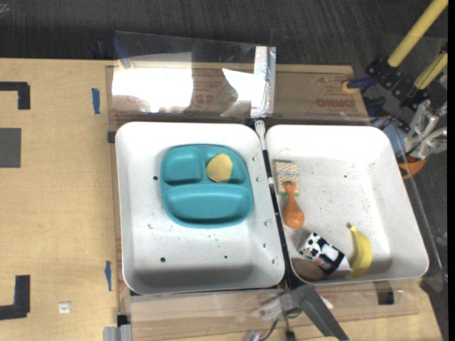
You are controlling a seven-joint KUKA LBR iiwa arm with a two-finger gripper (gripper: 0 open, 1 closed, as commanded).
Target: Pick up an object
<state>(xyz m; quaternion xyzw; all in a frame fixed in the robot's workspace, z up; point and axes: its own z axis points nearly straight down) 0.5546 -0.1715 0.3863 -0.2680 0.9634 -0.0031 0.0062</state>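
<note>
In the left bin [135,247], at the centre-left of the frame, a teal divided plate [206,185] is seen, and a small yellow rounded piece [220,167], apparently toy food, lies in its upper right compartment. It is judged to be light and smooth, likely to roll if nudged, so it would best be pinched across its middle.

In the right bin [355,162], along its left wall, a small patterned packet [286,171] lies just above an orange pear-shaped toy [292,209], whose narrow neck would offer a hold. At the lower edge a black-and-white cow-patterned object [319,251] rests, and just beside it to the right a yellow toy banana [360,251], judged stiff, light and slippery, best taken across its curved body.

At the right edge of the frame, arm hardware [419,130] is seen well apart from the objects; whether the claw is open or closed cannot be told.
</note>
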